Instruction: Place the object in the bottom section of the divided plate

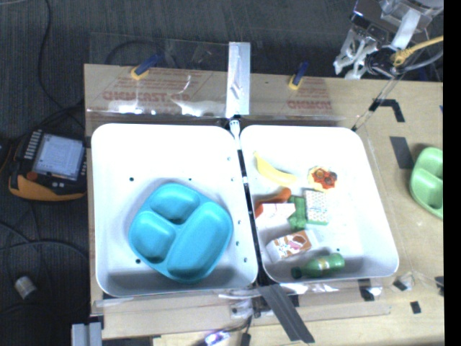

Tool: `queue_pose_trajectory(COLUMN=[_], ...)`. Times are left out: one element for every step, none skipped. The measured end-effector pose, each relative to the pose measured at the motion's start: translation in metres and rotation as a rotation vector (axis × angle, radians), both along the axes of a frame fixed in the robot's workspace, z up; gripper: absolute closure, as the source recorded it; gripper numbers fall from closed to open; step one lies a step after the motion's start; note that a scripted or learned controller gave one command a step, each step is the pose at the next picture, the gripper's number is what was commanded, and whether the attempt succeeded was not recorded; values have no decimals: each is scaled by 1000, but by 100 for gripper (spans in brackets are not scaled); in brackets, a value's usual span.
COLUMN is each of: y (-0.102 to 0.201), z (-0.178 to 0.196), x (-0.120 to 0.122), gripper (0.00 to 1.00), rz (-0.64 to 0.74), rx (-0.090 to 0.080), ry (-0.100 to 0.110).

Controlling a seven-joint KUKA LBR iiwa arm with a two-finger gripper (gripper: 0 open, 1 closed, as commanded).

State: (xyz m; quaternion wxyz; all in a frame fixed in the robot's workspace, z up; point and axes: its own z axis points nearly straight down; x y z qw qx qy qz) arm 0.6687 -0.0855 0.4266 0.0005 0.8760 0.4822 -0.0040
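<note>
- Jaws are something I cannot read from this angle: the gripper (358, 52) sits at the top right, up beyond the far corner of the right bin (374, 193), and what I see there is pale, tangled hardware, so I leave their state undecided
- Nothing visible hangs from the gripper, so I judge no object is picked up yet
- Over in the left bin (115, 164) the blue divided plate (181, 229) lies tilted, two smaller compartments toward the far and left side, one large compartment toward the near right
- Every compartment of the plate looks bare to me, the large near one included, which I take to be the bottom section
- All candidate objects lie in the right bin: a yellow banana-like piece (270, 169), an orange-and-red item (323, 177), an orange carrot-like piece (274, 195), a green-and-white packet (311, 207), a small white box (289, 245) with a printed label, and a green bottle (319, 265) lying on its side near the front wall
- I cannot tell which of these is the intended one; the task sentence does not name it
- My read on progress: essentially at the start, with reach, grasp, carry across the divider and release into the bottom section all left to do
</note>
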Motion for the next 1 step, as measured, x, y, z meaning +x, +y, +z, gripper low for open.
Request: queue_pose_trajectory(y=[-15], z=[7], x=[-79], gripper=[100], rz=[-597], rx=[0], ry=[-4])
